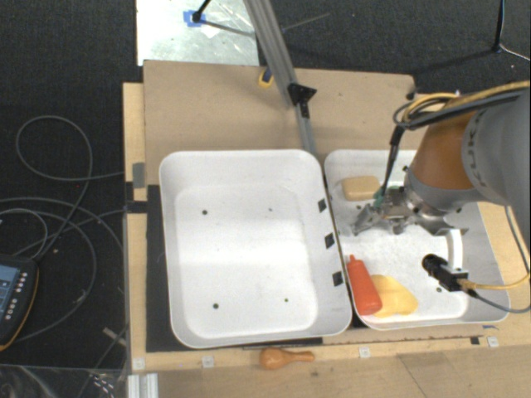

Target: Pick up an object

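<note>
Arm enters from the right; gripper (365, 220) is low inside the right bin (481, 293), in its middle-left part, just below the tan block (360, 187).

Claw state: cannot tell. The metal linkage at the wrist shows, but the view is too coarse to read it.

Objects, placed relative to the right bin:
- tan block: near the bin's far-left corner, apart from the gripper as far as I can judge, though close.
- red bottle (362, 284): along the bin's left wall, near the front edge.
- yellow object (393, 296): just beside the red bottle, touching or nearly so, at the front of the bin.
- left bin (178, 247): sits against the right bin's left side.
- a brown wooden piece (285, 356) lies on the bench, outside and forward-left of the right bin.

Progress: nothing appears lifted. All three candidates rest on the bin floor. Judged stage: descent or reach toward a grasp; closing, securing and raising remain.
</note>
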Robot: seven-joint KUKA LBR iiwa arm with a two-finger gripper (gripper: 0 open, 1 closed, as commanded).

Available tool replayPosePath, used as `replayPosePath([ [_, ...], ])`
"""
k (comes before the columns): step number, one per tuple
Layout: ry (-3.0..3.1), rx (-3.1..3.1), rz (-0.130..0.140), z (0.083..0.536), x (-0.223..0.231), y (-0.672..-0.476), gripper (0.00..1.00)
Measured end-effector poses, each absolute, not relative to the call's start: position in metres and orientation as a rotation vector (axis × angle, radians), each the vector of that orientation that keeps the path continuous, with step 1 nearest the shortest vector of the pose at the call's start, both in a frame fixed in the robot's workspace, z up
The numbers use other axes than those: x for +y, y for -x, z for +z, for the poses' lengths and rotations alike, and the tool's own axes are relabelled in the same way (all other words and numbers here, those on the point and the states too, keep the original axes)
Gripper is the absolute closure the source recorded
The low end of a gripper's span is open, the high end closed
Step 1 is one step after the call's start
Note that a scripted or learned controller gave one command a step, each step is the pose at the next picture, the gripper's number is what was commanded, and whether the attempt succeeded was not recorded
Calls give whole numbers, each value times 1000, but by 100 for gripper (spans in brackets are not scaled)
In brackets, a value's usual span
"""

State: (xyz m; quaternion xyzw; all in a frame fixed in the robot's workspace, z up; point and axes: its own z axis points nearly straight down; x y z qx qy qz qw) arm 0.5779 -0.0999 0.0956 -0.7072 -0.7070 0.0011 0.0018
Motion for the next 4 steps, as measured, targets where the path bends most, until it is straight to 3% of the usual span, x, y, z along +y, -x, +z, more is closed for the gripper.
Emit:
replayPosePath([
  [1,2223,-2221,-2,109,-100,-579,100],
  [3,2220,-2232,-7,209,-104,-590,100],
  [4,2212,-2233,-5,219,-58,-588,100],
])
